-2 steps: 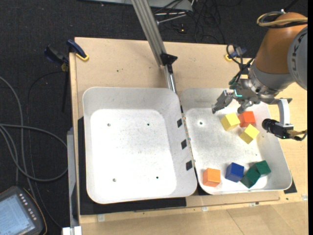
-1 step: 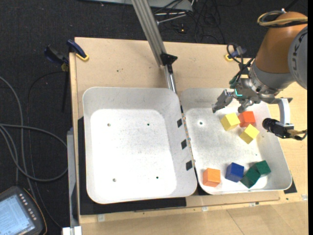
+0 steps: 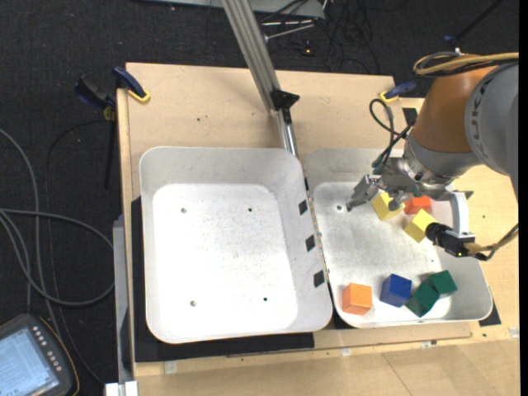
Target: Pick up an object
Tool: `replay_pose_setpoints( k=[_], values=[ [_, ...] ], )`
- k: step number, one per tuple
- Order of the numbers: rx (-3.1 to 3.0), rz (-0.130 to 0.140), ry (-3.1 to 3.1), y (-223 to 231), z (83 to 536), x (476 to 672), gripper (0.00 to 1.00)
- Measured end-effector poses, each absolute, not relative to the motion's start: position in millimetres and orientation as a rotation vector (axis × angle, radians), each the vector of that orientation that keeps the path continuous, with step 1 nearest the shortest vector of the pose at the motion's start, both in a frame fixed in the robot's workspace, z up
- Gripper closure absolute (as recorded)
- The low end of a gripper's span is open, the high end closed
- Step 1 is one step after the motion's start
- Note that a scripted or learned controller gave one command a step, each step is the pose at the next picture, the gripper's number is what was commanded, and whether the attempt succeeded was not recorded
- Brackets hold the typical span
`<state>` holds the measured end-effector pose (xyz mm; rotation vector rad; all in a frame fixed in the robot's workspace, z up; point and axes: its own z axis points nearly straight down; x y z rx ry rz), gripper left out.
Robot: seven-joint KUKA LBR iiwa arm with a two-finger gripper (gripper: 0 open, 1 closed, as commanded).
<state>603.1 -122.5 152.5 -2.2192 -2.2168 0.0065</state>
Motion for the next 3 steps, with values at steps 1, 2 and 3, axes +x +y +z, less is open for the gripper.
replay_pose_setpoints(
  k=[1, 2, 3],
  values=[
    [-2.227, -0.006, -2.225, -122.8, 121.5, 605.8, 0.0],
    [-2.225, -0.002, -2.221, -122.7, 128.0, 604.4, 1.0],
    [-2.225, -0.006, -2.227, -126.8, 191.3, 605.8, 1.0]
  ],
)
